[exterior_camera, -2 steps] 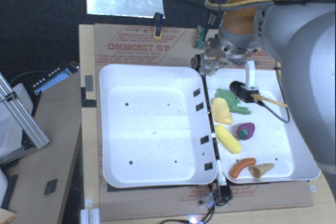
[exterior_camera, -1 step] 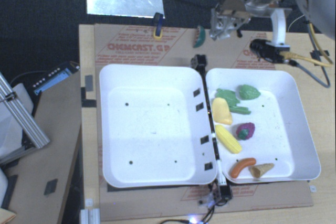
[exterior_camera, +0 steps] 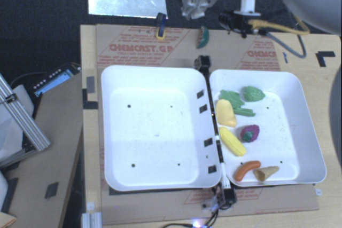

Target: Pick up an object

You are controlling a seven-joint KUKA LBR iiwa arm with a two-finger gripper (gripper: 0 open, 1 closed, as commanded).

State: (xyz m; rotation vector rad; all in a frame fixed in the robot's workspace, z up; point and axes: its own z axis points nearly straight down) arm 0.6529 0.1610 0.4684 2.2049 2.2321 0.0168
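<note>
My gripper (exterior_camera: pixel 195 4) hangs high over the back of the bench, behind the two bins and apart from every object. The right bin (exterior_camera: pixel 307 131) holds several toy foods. A green leafy piece (exterior_camera: pixel 254 94) and a green pod (exterior_camera: pixel 235 99) lie at its back. A yellow pepper (exterior_camera: pixel 225 113) and a corn cob (exterior_camera: pixel 232 141) sit along its left wall. Beside the corn is a purple piece (exterior_camera: pixel 249 133). An orange sausage (exterior_camera: pixel 247 170) and a tan cone (exterior_camera: pixel 265 172) rest at the front.
The left bin (exterior_camera: pixel 109 131) stands beside the right one, joined by a black-clipped divider (exterior_camera: pixel 209 115). A small green item (exterior_camera: pixel 203 36) and a yellow-and-blue clip (exterior_camera: pixel 160 27) lie on the board behind the bins. Yellow and grey cables (exterior_camera: pixel 272 26) trail at the back right.
</note>
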